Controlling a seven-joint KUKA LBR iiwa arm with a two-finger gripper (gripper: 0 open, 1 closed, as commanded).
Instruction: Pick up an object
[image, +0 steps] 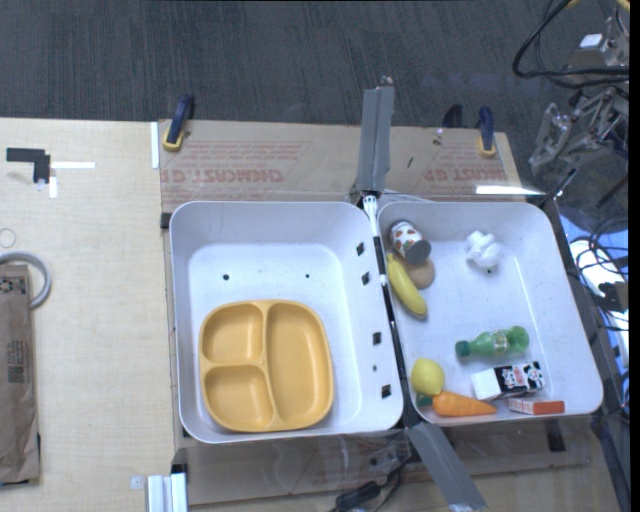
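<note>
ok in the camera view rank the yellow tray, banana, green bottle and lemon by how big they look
1. yellow tray, by far the largest
2. banana and green bottle, too alike in length to rank
3. lemon, the smallest

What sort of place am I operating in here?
Probably a robotics lab test bench: two white bins clamped over cardboard, toy food such as a banana and carrot, and loose cables nearby.

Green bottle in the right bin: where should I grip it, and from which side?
Grip the green bottle across its middle, coming straight down. It lies on its side, long axis roughly left-right, with open floor above and below it, so the fingers probably fit either side.
</note>
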